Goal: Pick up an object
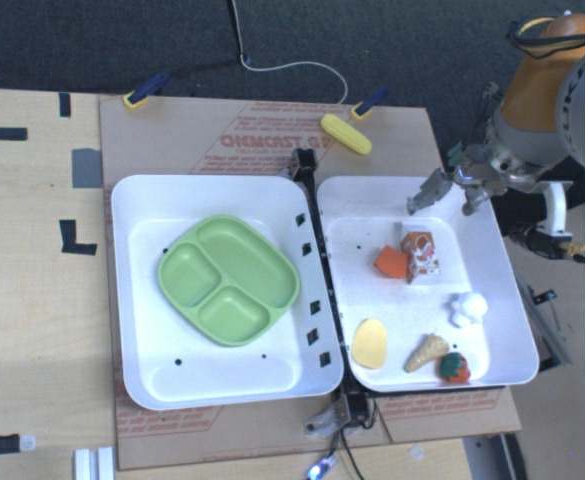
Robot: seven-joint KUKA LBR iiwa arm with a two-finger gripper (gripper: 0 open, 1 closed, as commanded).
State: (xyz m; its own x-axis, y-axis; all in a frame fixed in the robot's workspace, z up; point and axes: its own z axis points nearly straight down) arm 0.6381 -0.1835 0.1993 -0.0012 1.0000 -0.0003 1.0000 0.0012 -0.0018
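The right bin [372, 200] holds several small items: an orange piece [391, 262], a red-and-white carton [421, 255], a white fluffy object [466, 308], a yellow oval [370, 342], a tan cone [427, 351] and a red-and-green fruit [455, 367]. My gripper [446, 194] hangs over the bin's far right rim, above and right of the carton. Its two fingers are spread apart with nothing between them.
The left bin [137, 268] contains a green divided plate [229, 280]. A yellow object [346, 134] lies on the cardboard behind the bins, near blue-and-yellow clamps [146, 90]. A white cable [272, 63] runs across the dark back area.
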